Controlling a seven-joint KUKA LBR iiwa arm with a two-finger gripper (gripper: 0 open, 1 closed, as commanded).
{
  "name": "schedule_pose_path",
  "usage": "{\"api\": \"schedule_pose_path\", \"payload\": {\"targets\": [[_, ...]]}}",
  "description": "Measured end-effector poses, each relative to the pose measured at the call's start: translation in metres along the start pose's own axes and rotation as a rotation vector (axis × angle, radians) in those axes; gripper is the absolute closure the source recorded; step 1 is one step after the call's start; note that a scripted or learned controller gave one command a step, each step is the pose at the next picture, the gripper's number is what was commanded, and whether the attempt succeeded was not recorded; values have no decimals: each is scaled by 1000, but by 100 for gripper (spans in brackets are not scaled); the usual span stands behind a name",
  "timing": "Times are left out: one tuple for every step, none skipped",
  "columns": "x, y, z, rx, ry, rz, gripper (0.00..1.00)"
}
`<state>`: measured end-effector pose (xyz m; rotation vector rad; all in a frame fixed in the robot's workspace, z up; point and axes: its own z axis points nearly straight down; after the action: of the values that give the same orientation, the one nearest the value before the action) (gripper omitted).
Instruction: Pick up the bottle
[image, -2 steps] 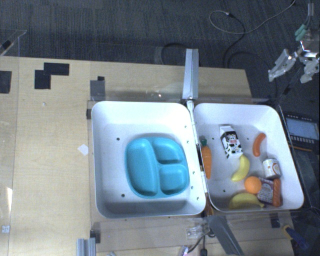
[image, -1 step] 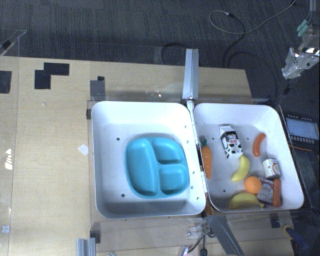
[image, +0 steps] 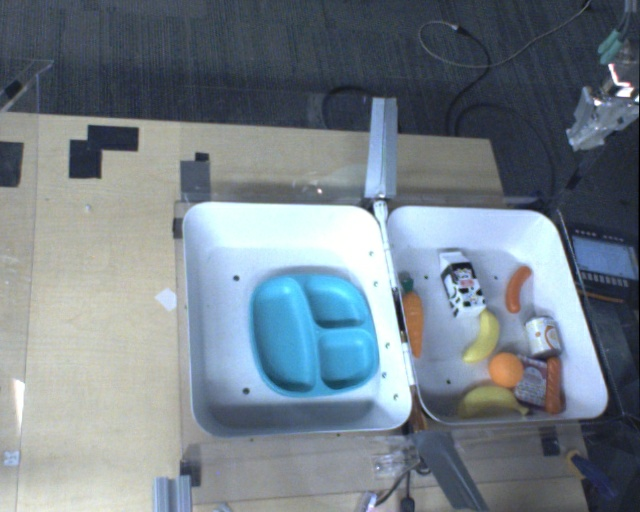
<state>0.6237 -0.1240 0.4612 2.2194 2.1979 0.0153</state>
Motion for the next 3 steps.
{"api": "schedule_pose_path", "payload": {"targets": [[2,2,-12,-7,-2,-9,100],[4,3,-24,-13,-4,-18,100],[19,-1,25,14,6,-123,100]]}}
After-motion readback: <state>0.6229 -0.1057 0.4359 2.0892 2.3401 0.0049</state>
